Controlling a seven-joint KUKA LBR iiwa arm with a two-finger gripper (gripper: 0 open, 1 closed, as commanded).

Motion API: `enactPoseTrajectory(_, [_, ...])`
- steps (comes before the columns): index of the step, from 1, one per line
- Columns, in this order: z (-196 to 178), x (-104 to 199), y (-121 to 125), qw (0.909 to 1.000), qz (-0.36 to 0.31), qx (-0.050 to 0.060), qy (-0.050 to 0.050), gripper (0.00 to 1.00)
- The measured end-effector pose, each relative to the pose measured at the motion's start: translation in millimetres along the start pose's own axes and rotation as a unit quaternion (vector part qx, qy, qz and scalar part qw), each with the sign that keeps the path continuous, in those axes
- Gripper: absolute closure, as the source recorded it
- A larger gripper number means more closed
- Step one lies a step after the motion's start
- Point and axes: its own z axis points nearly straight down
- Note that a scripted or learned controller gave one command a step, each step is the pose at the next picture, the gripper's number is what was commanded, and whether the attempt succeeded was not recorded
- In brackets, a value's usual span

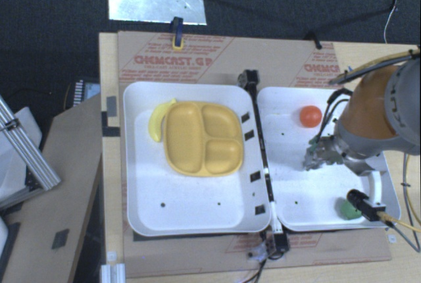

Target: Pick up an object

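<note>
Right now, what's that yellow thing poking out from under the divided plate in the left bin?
A curved yellow piece, banana-like, sticks out at the yellow divided plate's upper-left edge in the left bin. The plate covers the rest, so its full shape can't be seen.

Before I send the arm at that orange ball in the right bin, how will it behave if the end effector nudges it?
The orange ball looks round and smooth, so a nudge would probably send it rolling across the flat floor of the right bin. It sits apart from the bin walls, so nothing nearby would stop it early. It looks small and probably light, so even a glancing touch may shift it.
</note>
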Motion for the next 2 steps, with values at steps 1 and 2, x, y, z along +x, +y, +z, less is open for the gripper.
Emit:
enactPoseTrajectory(1, [-58, 8, -1, 1.0000, -0.003, -0.002, 0.000, 1.00])
enactPoseTrajectory(2, [-111, 17, 7, 1.0000, -0.003, -0.003, 0.000, 1.00])
